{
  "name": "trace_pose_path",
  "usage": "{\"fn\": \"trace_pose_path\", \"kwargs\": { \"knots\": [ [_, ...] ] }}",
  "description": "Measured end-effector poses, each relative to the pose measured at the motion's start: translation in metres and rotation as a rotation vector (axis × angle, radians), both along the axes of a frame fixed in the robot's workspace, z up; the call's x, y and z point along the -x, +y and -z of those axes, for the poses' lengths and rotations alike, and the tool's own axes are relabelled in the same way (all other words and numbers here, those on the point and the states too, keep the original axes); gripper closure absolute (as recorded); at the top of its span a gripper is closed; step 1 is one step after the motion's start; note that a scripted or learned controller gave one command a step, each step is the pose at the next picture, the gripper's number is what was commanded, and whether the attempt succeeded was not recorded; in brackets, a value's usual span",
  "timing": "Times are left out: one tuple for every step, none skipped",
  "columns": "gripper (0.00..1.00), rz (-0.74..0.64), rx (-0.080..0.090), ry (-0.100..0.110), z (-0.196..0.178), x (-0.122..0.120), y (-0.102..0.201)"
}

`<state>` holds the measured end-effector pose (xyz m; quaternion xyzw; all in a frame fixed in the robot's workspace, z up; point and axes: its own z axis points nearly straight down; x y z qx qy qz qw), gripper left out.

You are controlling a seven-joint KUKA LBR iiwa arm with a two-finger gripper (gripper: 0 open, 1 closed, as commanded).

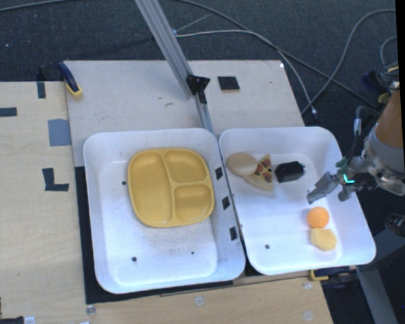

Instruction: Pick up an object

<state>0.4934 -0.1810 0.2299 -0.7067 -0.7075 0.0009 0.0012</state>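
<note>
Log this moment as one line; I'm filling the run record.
phase: approach | gripper: open, nothing held, above right white bin | nearest: round orange ball | left white bin: yellow divided plastic plate

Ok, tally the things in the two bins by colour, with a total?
Yellow: 2, the divided plate and the yellow piece
Orange: 1, the ball
Black: 1, the block
Tan: 1, the pizza slice
Total: 5
</note>
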Motion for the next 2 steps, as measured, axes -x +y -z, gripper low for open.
{"fn": "trace_pose_path", "kwargs": {
  "knots": [
    [0.0,0.0,0.0,-0.001,0.0,0.0,0.0],
    [0.0,0.0,-0.001,0.003,0.044,-0.001,0.006]
  ]
}}
